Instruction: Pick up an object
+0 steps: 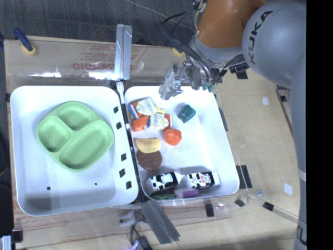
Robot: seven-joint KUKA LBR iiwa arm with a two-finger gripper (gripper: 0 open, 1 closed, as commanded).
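The right white bin [221,139] holds several small objects: a teal block [186,112], an orange ball-like piece [173,136], an orange and white packet [148,113], a yellow piece [148,144], a brown round disc [150,160] and two black and white toys [165,180] [201,179] at the front. My gripper [171,87] hangs over the bin's back edge, above and left of the teal block. Nothing is visible between its fingers.
The left white bin [31,191] carries a green divided plate [75,134]. A metal bar [123,51] rises between the bins at the back. The arm's orange band [223,14] and grey body [281,40] fill the upper right. Cables lie behind the bench.
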